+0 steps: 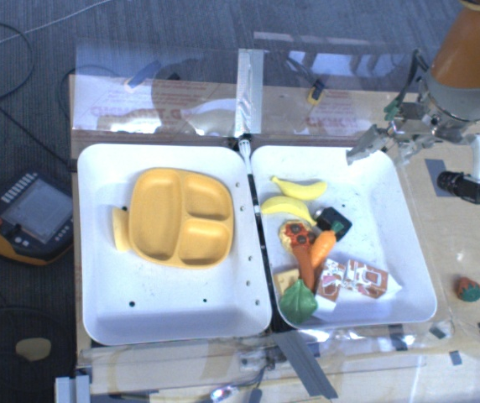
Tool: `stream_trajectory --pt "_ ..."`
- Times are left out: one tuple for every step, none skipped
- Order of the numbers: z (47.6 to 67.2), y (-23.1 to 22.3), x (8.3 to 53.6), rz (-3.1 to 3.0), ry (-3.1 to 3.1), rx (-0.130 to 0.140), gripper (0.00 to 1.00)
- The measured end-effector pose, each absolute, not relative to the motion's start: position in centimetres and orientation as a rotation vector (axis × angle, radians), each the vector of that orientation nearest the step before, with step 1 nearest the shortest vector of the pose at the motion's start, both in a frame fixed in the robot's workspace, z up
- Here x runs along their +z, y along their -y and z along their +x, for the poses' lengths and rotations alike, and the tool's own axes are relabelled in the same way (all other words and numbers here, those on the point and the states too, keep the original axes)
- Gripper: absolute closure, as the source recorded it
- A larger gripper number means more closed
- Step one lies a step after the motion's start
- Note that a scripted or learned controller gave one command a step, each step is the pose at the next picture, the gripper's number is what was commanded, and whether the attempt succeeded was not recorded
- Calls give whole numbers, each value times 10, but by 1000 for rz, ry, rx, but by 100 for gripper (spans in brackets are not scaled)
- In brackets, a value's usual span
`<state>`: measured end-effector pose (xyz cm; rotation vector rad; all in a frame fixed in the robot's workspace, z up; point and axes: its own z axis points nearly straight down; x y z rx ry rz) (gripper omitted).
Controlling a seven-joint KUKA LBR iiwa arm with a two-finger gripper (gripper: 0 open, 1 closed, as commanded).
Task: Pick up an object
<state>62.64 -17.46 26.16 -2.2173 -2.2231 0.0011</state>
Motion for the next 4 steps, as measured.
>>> stream_trajectory --pt "635 202 261 -2421 2002 5 0" --pt "591 159 170 -2080 2353 1 0" --pt "621 113 234 -1876 2521 2 0" --pt "588 104 103 -1833 2554 -4 0"
